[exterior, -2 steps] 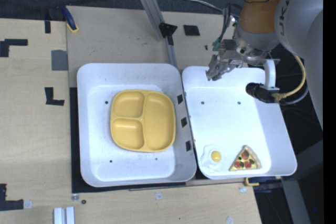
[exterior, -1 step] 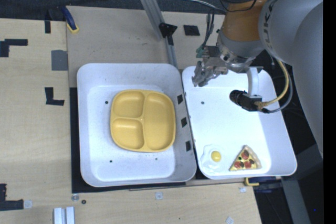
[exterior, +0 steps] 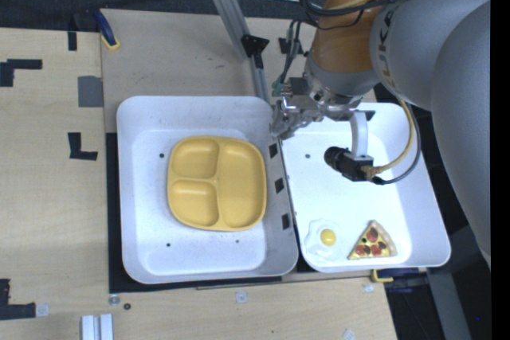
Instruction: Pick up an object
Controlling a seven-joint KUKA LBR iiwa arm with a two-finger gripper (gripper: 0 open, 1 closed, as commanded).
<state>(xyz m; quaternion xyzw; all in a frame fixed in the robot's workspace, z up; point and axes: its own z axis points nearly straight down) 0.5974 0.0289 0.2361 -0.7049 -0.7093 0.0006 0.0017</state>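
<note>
A yellow divided plate (exterior: 217,181) lies in the left bin (exterior: 143,251). In the right bin (exterior: 414,195), near its front edge, lie a toy fried egg (exterior: 325,238) and a toy pizza slice (exterior: 373,241). My gripper (exterior: 288,114) hangs over the rear left corner of the right bin, near the wall between the two bins. The grey arm and its orange band (exterior: 351,12) rise above it. The wrist hides the fingertips.
A slanted metal pole (exterior: 231,12) crosses the back of the bench and ends at the bins' shared rear corner. A black cable plug (exterior: 347,163) hangs over the right bin's middle. Black tape marks and a blue clamp (exterior: 107,32) sit on the wooden bench at left.
</note>
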